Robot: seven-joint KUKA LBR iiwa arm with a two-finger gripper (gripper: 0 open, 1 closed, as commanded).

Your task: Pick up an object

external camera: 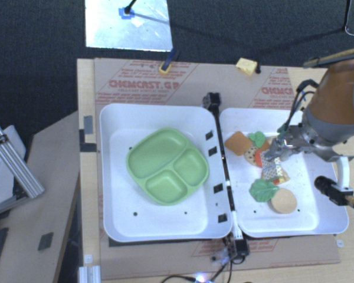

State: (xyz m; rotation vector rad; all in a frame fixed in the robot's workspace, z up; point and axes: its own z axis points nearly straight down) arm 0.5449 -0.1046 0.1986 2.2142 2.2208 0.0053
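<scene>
the floor (35,46) is dark, like a rough carpet. a wooden bench (88,175) stands on it, covered by a brown sheet (147,84) with red letters. a shiny square metal plate (128,15) lies on the floor behind the bench. black cables (253,43) run across the dark floor. at the left there is a silver metal bar (15,161) set at a slant. a yellow block (246,66) sits on the bench's back edge.
</scene>
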